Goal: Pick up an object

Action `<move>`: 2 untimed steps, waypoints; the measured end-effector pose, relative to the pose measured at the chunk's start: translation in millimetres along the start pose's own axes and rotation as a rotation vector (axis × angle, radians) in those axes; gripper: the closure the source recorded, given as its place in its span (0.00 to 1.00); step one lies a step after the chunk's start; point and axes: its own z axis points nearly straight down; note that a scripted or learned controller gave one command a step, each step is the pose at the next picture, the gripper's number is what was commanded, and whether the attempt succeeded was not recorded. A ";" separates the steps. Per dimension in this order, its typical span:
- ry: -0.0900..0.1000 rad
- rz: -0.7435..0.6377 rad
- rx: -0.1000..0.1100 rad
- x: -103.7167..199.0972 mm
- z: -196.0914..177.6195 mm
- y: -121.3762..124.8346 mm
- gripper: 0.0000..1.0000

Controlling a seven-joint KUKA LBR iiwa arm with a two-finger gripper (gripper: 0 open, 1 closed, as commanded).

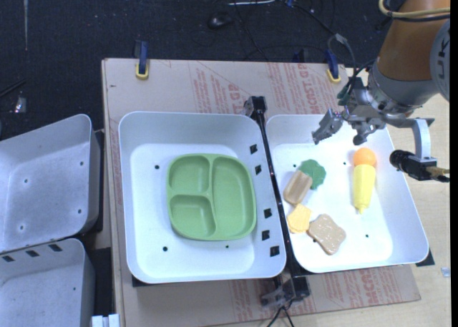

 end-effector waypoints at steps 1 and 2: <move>-0.001 -0.002 -0.010 0.1 -5.6 2.0 0.00; -0.001 0.001 -0.007 -4.7 38.6 1.5 0.00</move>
